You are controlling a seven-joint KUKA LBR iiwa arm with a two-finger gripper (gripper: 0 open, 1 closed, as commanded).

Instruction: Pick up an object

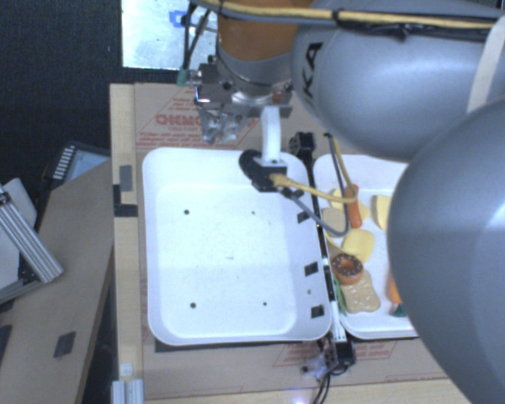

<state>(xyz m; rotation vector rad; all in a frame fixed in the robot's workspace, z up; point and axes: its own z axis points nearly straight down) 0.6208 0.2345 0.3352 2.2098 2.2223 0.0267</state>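
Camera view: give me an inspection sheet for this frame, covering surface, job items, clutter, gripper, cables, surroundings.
Surface: bench with two white bins, left bin and right bin.
Job's things: small food-like objects lie in the right bin, partly hidden by the arm.
Clutter: nothing seen.
Grippers: gripper hangs over the left bin's far rim; nothing seen between its fingers.
Cables: yellow cable crosses the bins' divide.
Surroundings: metal frame at left.

Small food-like pieces lie clustered in the right bin [366,325]: a yellow slice [359,244], a brown round piece [348,265], a beige cracker [359,295] and an orange stick [354,214].
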